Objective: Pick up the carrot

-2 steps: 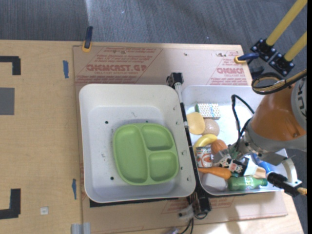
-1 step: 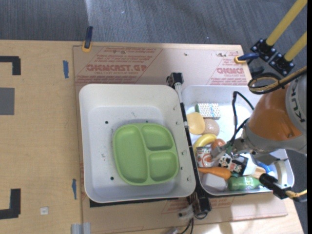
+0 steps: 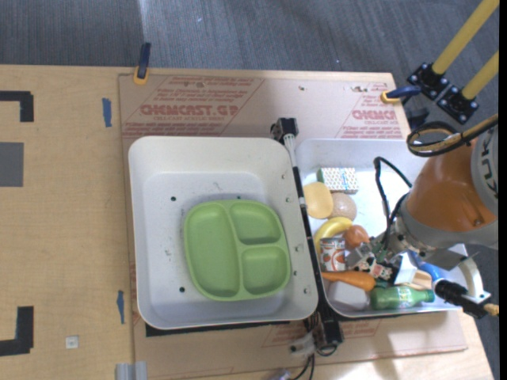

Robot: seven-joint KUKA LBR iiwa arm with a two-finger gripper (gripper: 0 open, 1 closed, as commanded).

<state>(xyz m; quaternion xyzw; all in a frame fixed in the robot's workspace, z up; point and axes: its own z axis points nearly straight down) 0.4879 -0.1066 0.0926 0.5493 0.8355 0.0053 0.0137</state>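
Plainly, the carrot (image 3: 349, 278) lies low in the right bin (image 3: 360, 311), in the lower right of the frame, just above the green bottle (image 3: 400, 297) and below the small can (image 3: 333, 253); we judge it a light, stiff, smooth plastic toy, apt to slip; its long axis runs nearly left to right, the thin tip toward the left; we would grip across its thicker middle; the gripper (image 3: 380, 258) hovers at its right end, fingers too cluttered for us to tell.

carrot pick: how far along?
Done: the grey arm's gripper is down in the right white bin, just above the carrot. In hand: nothing visibly between its fingers. Left: grasp and lift; the orange tapered carrot lies on the bin floor beside the green bottle.
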